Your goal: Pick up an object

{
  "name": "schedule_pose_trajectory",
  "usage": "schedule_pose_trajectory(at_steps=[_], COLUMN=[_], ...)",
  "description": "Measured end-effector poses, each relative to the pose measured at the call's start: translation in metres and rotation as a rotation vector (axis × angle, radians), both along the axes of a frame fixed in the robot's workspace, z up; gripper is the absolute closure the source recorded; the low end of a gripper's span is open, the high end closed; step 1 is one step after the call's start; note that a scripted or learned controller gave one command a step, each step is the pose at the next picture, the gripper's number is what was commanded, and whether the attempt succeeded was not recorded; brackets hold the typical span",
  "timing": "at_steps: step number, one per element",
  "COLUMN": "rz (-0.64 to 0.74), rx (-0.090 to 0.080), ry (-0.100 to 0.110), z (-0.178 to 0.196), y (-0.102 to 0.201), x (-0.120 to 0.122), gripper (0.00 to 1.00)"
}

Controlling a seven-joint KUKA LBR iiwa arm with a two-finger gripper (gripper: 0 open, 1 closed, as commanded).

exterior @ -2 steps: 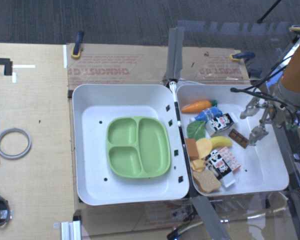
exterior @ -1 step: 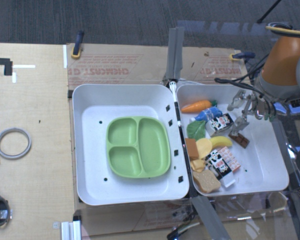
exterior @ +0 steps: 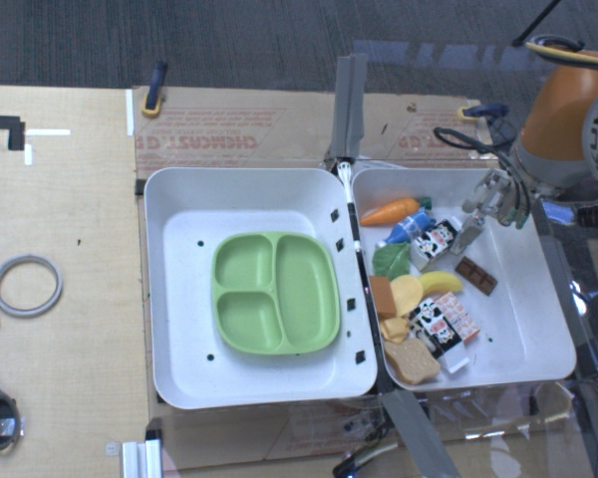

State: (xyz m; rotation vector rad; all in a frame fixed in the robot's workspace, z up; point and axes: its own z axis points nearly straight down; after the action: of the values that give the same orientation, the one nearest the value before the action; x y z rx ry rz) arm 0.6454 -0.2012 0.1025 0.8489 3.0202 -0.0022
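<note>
Gripper [exterior: 470,229] at 2 o'clock in right bin [exterior: 538,297], finger state cannot tell; descend straight on cow-print carton [exterior: 436,239], avoid carrot [exterior: 391,210] at 10 o'clock

In the right bin [exterior: 538,342], toy food crowds the nine o'clock wall: carrot [exterior: 391,210], banana [exterior: 440,284], bread slice [exterior: 413,362], cartons. A chocolate bar [exterior: 475,275] lies alone near centre. Bare floor runs from three to six o'clock. A green divided plate [exterior: 277,293] covers the left bin's [exterior: 179,217] middle, leaving its margins open.
</note>
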Motion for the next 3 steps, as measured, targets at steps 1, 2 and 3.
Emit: schedule_pose_trajectory(at_steps=[1,2,3], rz=[-0.310,-0.582,-0.862], rx=[0.002,0.001,-0.002], ry=[0.003,0.002,0.010], z=[-0.011,-0.010,-0.011], y=[0.049,0.043,0.073], x=[-0.103,-0.050,0.000], gripper=[0.00,0.00,0.00])
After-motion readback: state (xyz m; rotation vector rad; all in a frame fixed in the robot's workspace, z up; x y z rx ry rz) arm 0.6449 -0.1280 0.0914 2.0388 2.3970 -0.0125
